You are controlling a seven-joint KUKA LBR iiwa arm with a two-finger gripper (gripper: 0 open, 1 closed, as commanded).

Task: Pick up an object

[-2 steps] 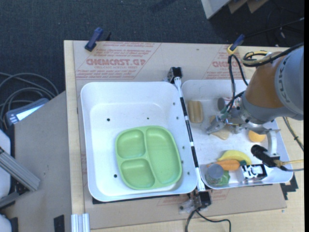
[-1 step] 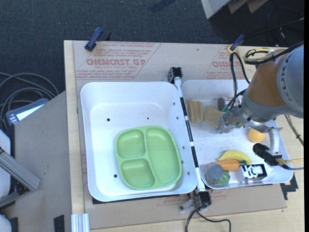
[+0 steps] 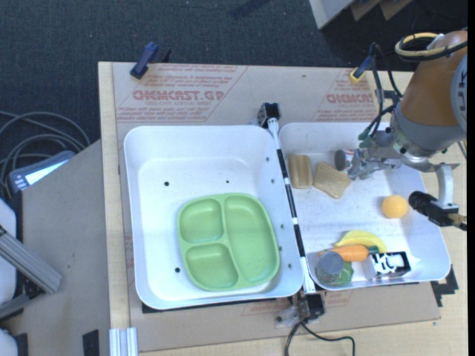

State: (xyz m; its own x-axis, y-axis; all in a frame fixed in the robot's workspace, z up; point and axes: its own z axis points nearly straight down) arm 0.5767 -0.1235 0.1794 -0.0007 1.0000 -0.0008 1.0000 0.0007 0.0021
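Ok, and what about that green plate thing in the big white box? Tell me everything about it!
The green tray is a light green plate that looks like smooth plastic, with rounded corners and a raised rim. Ridges split it into three sections: two smaller ones on one side and one long one on the other. It lies flat, turned a little askew, on the floor of the left white bin, toward its near edge. It touches nothing but the bin floor.

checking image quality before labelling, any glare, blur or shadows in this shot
Camera view: even, soft lighting; the white bins look bright but keep detail; the green tray is sharp; faint shadows lie beside the bread pieces; the gripper is slightly soft, its fingers hard to resolve.
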